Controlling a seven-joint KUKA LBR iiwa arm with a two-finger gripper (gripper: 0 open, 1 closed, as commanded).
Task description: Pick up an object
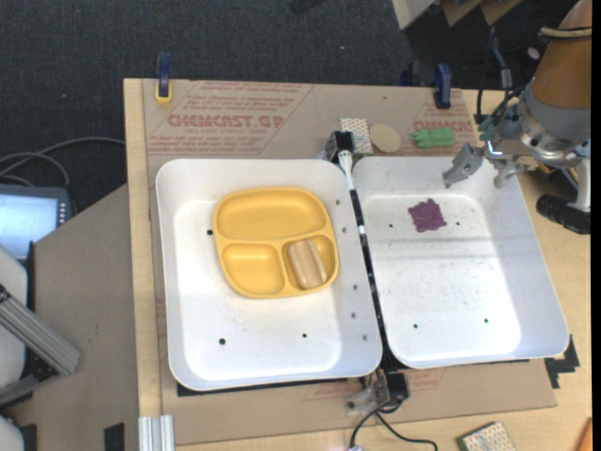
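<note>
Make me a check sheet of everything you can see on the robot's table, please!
Surface: brown bench board bearing two white bins, left bin and right bin.
Job's things: yellow divided tray in left bin, a tan block in its lower right compartment; purple lump in right bin.
Clutter: green object and tan disc on the board behind the bins.
Grippers: gripper above right bin's far edge, holding nothing.
Cables: black cable at front edge.
Surroundings: dark carpet.
</note>
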